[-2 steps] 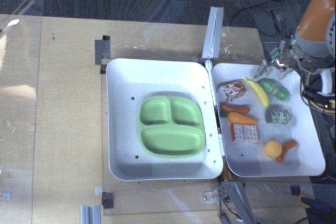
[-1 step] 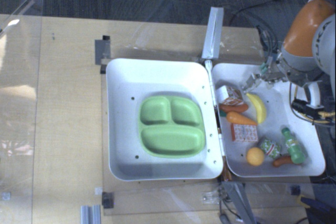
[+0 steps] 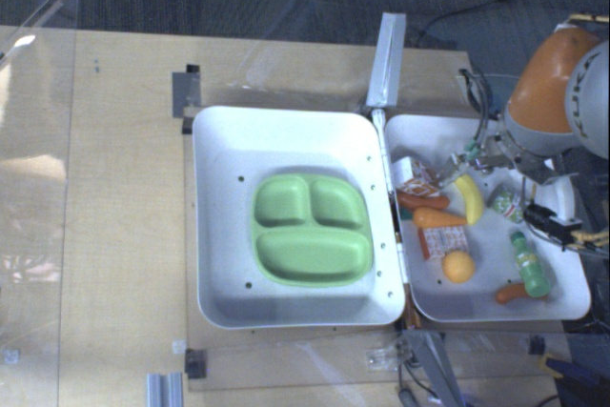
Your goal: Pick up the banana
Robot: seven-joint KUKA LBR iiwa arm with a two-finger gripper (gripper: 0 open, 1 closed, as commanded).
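The yellow banana [image 3: 468,198] lies in the right bin [image 3: 572,305], near its middle, running from upper left to lower right. My gripper [image 3: 476,157] hangs just above the banana's upper end, at the back of that bin. The grey arm with its orange band [image 3: 545,95] comes in from the upper right behind it. Nothing is lifted off the bin floor.
Crowded around the banana are an orange carrot [image 3: 440,217], a red sausage [image 3: 422,201], a printed packet [image 3: 443,241], an orange fruit [image 3: 458,267], a green bottle [image 3: 530,268] and a small carrot [image 3: 510,293]. The left bin [image 3: 219,205] holds a green divided tray [image 3: 312,229].
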